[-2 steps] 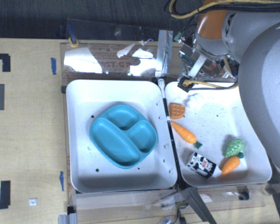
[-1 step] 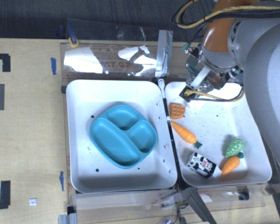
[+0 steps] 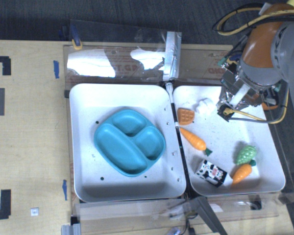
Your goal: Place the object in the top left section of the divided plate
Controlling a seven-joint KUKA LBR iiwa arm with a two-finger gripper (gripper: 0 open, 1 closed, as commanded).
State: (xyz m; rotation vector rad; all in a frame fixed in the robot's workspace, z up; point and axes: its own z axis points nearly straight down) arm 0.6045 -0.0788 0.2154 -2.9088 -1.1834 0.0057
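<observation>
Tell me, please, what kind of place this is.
Probably a robotics lab bench, not a kitchen: a robot arm reaches over the right bin of toy food; the left bin holds a blue divided plate.

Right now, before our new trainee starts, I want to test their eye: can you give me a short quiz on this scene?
1. True or false: the blue divided plate lies in the left bin.
2. How many carrots lie in the right bin?
3. Which lies nearest the grapes? A) the waffle B) a carrot C) the cow-patterned carton

Key: 1 true; 2 two; 3 B.
</observation>
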